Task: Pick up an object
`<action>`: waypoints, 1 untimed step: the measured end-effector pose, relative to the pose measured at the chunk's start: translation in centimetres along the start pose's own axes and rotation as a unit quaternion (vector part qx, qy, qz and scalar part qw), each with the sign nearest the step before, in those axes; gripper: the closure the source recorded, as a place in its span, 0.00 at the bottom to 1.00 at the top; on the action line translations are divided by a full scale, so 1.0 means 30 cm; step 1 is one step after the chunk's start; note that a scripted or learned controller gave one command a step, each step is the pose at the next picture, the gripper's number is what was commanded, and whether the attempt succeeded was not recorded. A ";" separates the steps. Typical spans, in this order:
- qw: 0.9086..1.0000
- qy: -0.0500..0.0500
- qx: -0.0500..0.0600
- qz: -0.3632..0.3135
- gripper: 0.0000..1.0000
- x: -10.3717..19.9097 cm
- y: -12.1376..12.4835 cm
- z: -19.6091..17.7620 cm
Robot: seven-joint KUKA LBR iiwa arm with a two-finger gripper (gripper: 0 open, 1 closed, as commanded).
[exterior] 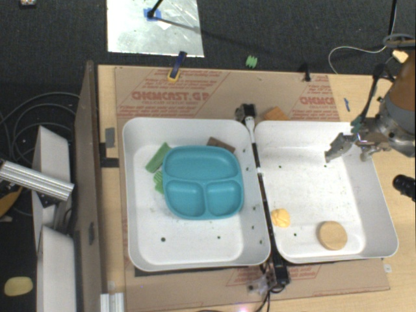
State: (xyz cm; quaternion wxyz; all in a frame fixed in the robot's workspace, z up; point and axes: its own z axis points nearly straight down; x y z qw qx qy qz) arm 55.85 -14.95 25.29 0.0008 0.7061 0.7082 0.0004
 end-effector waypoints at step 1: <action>1.000 0.001 0.003 0.003 0.00 -0.073 -0.146 0.173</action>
